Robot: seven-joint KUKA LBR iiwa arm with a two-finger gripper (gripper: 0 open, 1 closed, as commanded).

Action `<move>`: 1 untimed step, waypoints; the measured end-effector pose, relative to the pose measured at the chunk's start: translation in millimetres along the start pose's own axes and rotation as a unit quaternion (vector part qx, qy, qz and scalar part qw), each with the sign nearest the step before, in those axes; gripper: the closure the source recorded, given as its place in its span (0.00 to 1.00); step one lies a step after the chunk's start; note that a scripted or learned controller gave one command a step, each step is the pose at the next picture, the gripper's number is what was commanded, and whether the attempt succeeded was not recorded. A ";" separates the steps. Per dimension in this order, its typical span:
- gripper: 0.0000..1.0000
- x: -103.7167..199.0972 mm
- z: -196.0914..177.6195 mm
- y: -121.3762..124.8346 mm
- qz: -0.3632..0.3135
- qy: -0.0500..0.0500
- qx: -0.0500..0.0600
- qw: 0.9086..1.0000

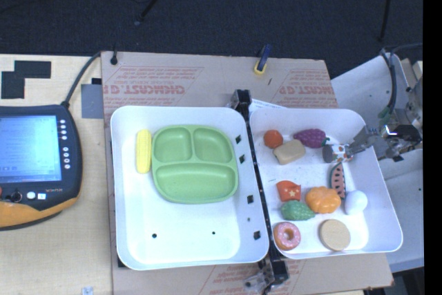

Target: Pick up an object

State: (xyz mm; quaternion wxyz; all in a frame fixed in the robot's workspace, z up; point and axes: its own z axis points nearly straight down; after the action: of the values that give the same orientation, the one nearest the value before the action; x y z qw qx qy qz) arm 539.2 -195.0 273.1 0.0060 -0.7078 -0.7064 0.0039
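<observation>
From the camera view, I am looking down on two white bins side by side, and I am watching the claw [340,153] reaching in from the right of the frame over the right bin [373,217]. Its fingers are pointing toward the lower left, and I cannot tell whether they are wide or narrow, because they are small and blurring into the things beneath them.

The relation I am weighing is this: the watermelon slice [337,179] is lying just below the claw, with its long axis running nearly up and down the frame and its upper end reaching up toward the fingertips. I am judging it the nearest thing to grip, and a grasp across its narrow width looks the likeliest to work.

The other things are sitting to the left of the claw and below it: the grapes [310,137] just to its left, the bread piece [289,151] and tomato [273,138] further left, and the orange fruit [323,200] and egg [356,202] below the slice. The doughnut [286,235] and round biscuit [335,234] are lying well apart at the bottom of the bin.

In the left bin [131,231], the green tray [194,164] and the corn cob [143,150] are lying far from the claw.
</observation>
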 end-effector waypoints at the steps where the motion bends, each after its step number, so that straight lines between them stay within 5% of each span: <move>1: 0.00 0.2 -7.1 1.7 -0.001 -0.001 -0.006 1.000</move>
State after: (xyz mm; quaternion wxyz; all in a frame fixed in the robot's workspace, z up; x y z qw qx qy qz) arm 541.0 -194.9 280.1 0.0013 -0.7069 -0.7073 0.0006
